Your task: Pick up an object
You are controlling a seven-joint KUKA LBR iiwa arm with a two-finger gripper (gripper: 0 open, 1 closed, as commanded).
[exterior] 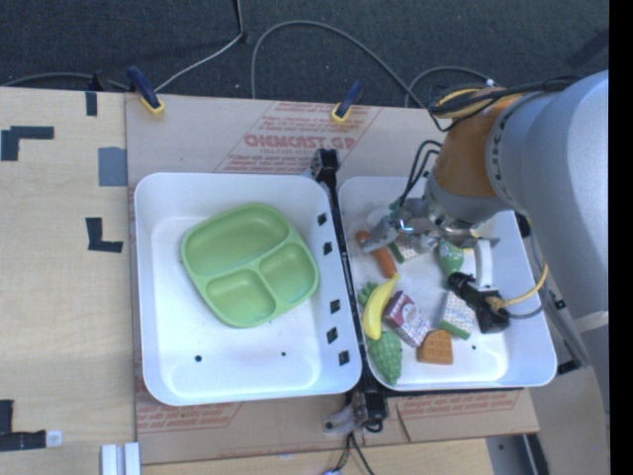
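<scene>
Cardboard-covered worktop [287, 142], green divided plate [250, 263] in left bin [158, 364], banana [377, 308] and toy food crowding right bin [524, 364], my end effector [401, 234] low among them, grip state impossible to tell.

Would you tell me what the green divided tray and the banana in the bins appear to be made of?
The green divided tray looks like moulded plastic with a matte, even surface and rounded compartment edges. The banana is probably a plastic toy: uniform yellow with a slight sheen, though the view is too coarse to be sure.
</scene>
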